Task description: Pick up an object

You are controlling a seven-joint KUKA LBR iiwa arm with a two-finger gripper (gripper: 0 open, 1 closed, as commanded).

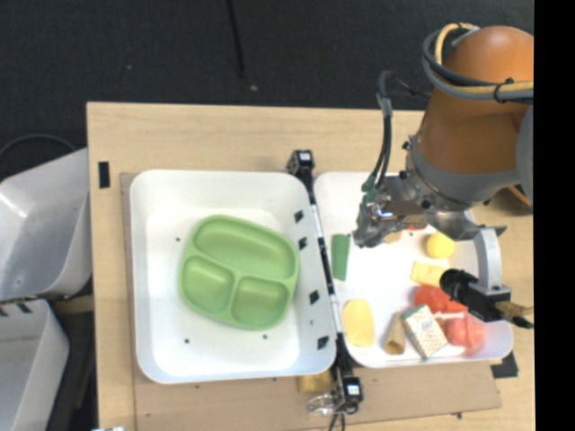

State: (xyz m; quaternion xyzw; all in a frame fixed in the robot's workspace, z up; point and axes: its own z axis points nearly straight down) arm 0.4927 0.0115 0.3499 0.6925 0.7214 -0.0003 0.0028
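Fingers (371, 230) state unclear, above green block (340, 256)

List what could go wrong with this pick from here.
1. The gripper hangs over bare bin floor between the green stick and the yellow ball; closing there may catch nothing.
2. The green stick lies against the right bin's wall, so a finger may hit the wall.

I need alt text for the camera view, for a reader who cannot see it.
A grey and orange robot arm lowers its tool into the right white bin, above a green block and near yellow, orange and red toy items. The left white bin holds a green divided plate.
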